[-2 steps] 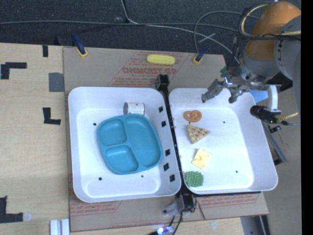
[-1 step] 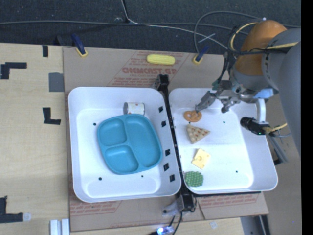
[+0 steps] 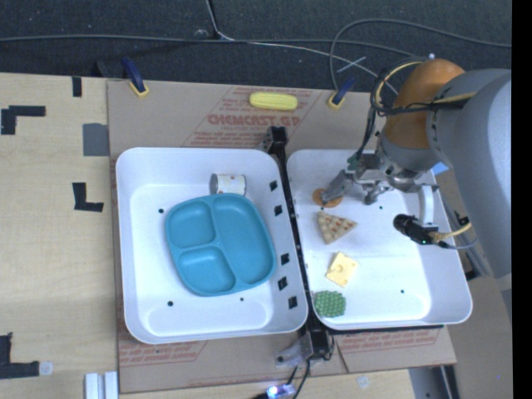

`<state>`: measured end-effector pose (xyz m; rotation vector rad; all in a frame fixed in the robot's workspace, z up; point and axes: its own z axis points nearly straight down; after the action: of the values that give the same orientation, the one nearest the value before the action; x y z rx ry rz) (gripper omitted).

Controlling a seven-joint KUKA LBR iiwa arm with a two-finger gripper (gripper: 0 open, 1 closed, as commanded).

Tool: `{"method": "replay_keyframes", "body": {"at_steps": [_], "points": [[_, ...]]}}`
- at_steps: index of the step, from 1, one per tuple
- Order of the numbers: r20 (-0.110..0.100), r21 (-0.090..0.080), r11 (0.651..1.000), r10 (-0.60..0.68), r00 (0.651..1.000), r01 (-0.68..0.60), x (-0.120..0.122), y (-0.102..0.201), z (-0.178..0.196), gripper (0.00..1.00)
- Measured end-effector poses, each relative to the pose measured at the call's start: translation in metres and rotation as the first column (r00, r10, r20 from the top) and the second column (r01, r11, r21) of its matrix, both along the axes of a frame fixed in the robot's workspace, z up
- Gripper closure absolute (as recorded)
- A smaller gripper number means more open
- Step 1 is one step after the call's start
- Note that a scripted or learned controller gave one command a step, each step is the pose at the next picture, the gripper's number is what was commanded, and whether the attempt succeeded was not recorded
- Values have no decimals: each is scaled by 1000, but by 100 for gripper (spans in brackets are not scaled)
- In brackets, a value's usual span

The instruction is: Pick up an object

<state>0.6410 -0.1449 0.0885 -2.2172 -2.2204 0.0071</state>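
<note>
In the right bin [image 3: 432,306], my gripper [image 3: 350,191] hangs low over the far left part. Its left tip is right beside a small brown piece [image 3: 321,197], and I cannot tell whether it touches it. Just in front lies a tan waffle-like triangle [image 3: 335,226]. Nearer the front sit a yellow cheese-like wedge [image 3: 342,268] and a green round piece [image 3: 330,304], both apart from the gripper.
The left bin [image 3: 141,306] holds a blue divided plate [image 3: 219,245] and a small white-grey cylinder [image 3: 227,184] lying behind it. A yellow banana-like toy [image 3: 273,100] rests on the cardboard behind the bins. A black divider strip [image 3: 287,223] runs between the bins.
</note>
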Motion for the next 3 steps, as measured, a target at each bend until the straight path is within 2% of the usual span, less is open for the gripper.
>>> {"method": "replay_keyframes", "body": {"at_steps": [1,2,3], "points": [[6,0,1000,2,1000,-2,2,1,14,100],[8,1,1000,-1,1000,1,-4,3,59,100],[9,0,1000,0,1000,0,7,-1,109,100]]}}
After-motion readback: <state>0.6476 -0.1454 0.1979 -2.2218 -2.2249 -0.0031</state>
